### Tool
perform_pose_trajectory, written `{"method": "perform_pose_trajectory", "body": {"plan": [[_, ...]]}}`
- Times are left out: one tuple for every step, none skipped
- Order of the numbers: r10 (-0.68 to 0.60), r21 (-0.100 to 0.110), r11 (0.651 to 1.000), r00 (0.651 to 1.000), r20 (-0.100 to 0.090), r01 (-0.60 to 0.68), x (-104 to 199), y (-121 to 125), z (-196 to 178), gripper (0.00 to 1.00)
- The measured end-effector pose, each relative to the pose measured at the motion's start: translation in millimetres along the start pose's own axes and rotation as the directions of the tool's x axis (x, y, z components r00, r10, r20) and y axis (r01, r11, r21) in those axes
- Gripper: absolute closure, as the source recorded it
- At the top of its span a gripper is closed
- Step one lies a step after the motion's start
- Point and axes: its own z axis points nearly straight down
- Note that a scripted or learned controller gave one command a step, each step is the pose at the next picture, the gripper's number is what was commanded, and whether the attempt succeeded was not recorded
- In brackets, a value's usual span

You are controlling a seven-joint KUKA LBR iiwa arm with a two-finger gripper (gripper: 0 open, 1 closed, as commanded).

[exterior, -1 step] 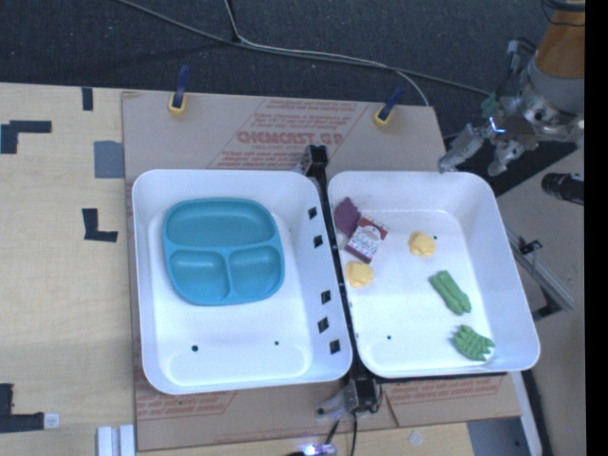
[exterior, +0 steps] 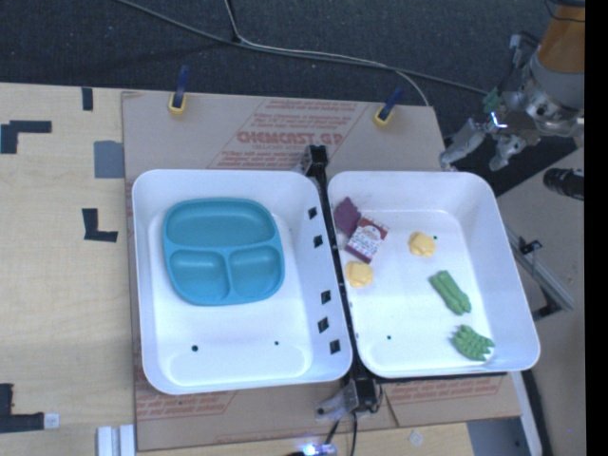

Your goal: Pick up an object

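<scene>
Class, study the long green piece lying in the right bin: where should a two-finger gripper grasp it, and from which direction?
Probably from straight above, across the middle of the long green piece. It lies flat and slanted, narrow across, with bare floor of the right bin on both sides.

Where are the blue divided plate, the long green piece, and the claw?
blue divided plate (exterior: 224, 251), camera view, on its centre ridge.
long green piece (exterior: 450, 292), camera view, on its middle.
claw (exterior: 472, 143), camera view, between its fingertips, above the right bin's far corner.

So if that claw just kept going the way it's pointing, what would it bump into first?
Probably the right bin's far right corner. The gripper points down and left from outside that corner, though its height is hard to judge, so it might pass over the rim.
</scene>
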Motion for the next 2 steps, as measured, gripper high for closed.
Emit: {"method": "perform_pose_trajectory", "body": {"plan": [[0.0,0.001,1.0,1.0,0.0,0.0,9.2,3.1,48.6,0.0],[0.0,0.005,1.0,1.0,-0.001,0.0,19.1,2.8,108.7,0.0]]}}
